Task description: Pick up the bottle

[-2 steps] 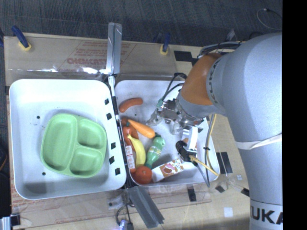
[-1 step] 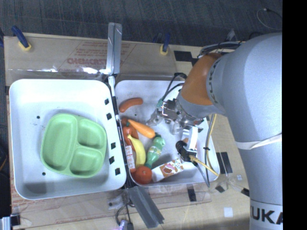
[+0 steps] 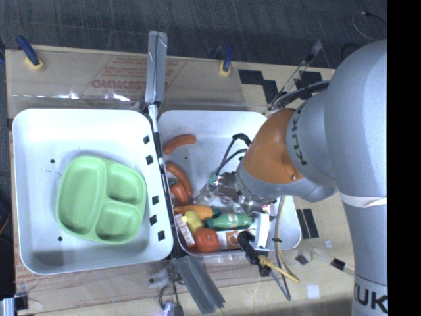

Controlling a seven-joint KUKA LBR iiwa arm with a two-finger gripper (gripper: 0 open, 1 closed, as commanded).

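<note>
So the arm comes in from 3 o'clock and hangs low over the bin on the 3 o'clock side of the bench. The end effector sits around the middle of that bin. The wrist blocks my line of sight, so I honestly can't tell if it's clenched or released, or if it's got anything.

The bottle is the green one lying on its side down at the bin's 6 o'clock edge, just to 6 o'clock of the end effector. Can't say if they're touching. It's jammed in with toy food: a tomato right at its 7 o'clock and an orange carrot-looking thing at its 10 o'clock. A sausage lies apart up at the bin's 11 o'clock.

The bin on the 9 o'clock side just holds a green divided plate.
</note>
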